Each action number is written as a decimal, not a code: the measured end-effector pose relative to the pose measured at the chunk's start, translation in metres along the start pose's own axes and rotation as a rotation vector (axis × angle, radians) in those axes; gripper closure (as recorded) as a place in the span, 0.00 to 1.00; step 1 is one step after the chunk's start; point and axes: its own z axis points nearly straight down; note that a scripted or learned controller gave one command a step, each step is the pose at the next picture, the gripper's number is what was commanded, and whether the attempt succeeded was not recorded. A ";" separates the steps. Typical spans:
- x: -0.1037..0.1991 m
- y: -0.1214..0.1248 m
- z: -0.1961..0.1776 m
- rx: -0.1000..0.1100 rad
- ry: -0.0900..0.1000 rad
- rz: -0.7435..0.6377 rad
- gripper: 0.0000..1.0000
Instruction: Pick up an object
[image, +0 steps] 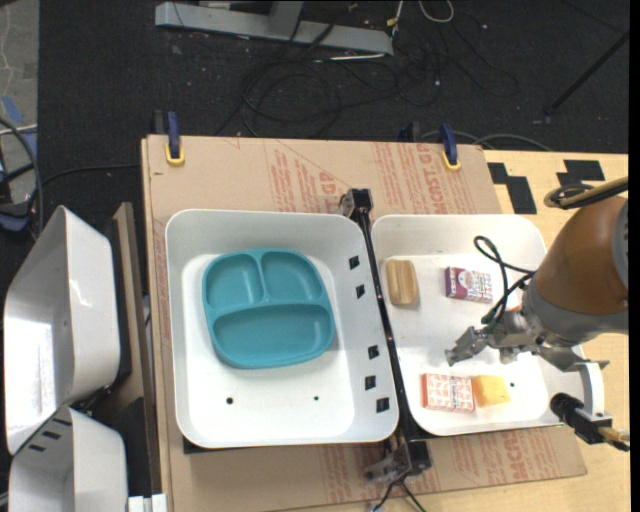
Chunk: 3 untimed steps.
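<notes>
Camera view, right bin (520, 232): it held a tan block (402, 282), a purple carton (468, 284), a red-and-white packet (448, 392) and a yellow block (490, 391) touching the packet's right side.
Camera view, left bin (190, 300): it held a teal divided plate (268, 308), well apart from the arm.
Gripper (470, 347): it hung low over the right bin, above the packet and yellow block; whether it was wide or narrow could not be told, and nothing showed in its grasp.
Likely target: the packet or yellow block, being nearest.
Doing it well: judged best to centre over one item, not the seam where the two touched, then descend straight and close squarely.
Risk: a grip at the seam would probably push both aside.
</notes>
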 end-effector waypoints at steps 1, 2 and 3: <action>0.001 0.000 0.033 -0.002 -0.001 0.000 0.00; 0.001 0.000 0.022 -0.005 -0.001 0.002 1.00; 0.004 0.000 -0.041 -0.011 -0.004 -0.005 1.00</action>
